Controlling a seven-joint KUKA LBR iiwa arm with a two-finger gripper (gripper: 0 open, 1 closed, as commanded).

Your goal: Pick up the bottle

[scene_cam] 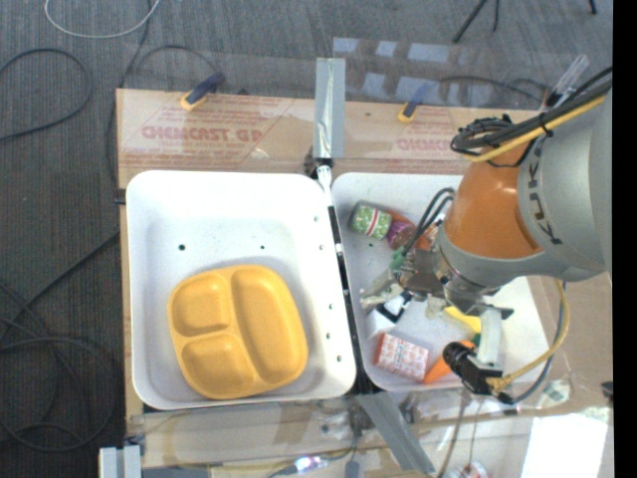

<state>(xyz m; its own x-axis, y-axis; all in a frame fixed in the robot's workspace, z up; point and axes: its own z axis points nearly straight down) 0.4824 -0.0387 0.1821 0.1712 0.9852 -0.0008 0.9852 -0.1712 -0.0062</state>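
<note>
A small green-labelled bottle [372, 219] lies on its side at the back left of the right bin [348, 192], with a purple item [400, 232] touching its right end. My gripper [410, 275] hangs low over the middle of that bin, a little in front of and to the right of the bottle. It is mostly hidden under the orange wrist band [488, 217]. Nothing can be seen held in it.
Below the gripper lie a black and white item [393, 308], a yellow piece [463, 319], a red and white packet [400, 356] and an orange carrot-like thing [439, 370]. A yellow divided plate [237, 327] sits in the left bin [199, 207].
</note>
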